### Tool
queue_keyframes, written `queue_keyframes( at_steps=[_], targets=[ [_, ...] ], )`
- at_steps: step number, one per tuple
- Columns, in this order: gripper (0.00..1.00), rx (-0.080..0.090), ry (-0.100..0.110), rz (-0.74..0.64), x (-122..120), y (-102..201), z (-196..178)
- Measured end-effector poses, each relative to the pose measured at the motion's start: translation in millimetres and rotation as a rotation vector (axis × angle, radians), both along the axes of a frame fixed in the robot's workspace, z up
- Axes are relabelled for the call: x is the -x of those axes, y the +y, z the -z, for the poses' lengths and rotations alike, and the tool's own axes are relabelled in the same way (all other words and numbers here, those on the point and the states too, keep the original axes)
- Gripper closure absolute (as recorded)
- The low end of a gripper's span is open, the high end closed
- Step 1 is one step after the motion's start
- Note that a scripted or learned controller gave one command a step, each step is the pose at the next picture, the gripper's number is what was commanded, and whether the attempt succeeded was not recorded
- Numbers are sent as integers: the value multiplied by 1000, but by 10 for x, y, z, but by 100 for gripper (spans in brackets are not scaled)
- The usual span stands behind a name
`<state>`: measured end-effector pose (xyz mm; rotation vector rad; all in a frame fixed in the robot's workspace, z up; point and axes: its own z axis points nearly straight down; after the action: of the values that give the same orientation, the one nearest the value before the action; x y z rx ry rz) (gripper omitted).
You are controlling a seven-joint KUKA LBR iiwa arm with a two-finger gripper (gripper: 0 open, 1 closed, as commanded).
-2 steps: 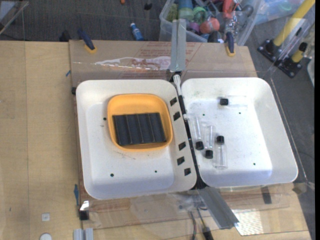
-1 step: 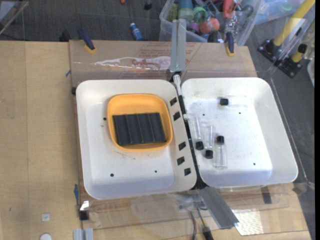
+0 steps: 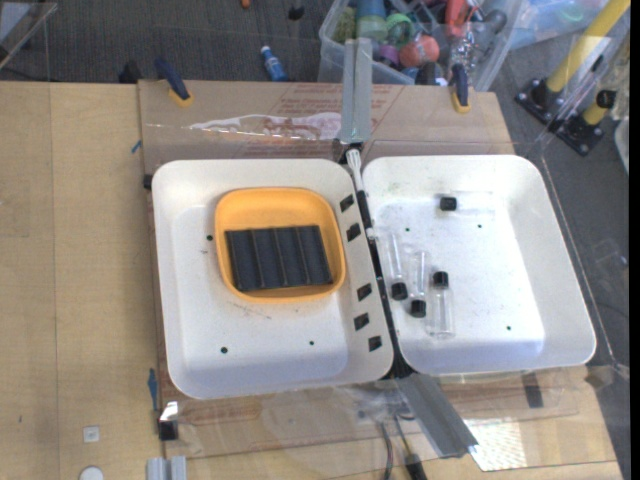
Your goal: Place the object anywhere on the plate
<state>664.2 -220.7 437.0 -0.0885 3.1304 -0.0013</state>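
- The right-hand shallow white bin (image 3: 525, 268), on the side from which the arm reaches in, is seen whole from rim to rim.
- The left-hand shallow white bin (image 3: 190, 353) is likewise seen whole.
- The rounded square orange plate (image 3: 232, 213) lies in the left-hand bin. The black ribbed rectangular block (image 3: 278, 258) lies flat on it, with its whole top face in plain sight.
- The clear plastic vials with black caps (image 3: 420, 288) lie loose on the floor of the right-hand bin, near its left wall.
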Motion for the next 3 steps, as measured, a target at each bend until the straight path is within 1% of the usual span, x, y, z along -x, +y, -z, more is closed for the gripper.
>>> queue_keyframes(
  at_steps=[1,2,3],
  targets=[
    [100,3,-1,-374,-40,-4,0],
    [100,6,-1,-707,-39,-5,-2],
    [100,6,-1,-762,-40,-2,-3]
  ],
)
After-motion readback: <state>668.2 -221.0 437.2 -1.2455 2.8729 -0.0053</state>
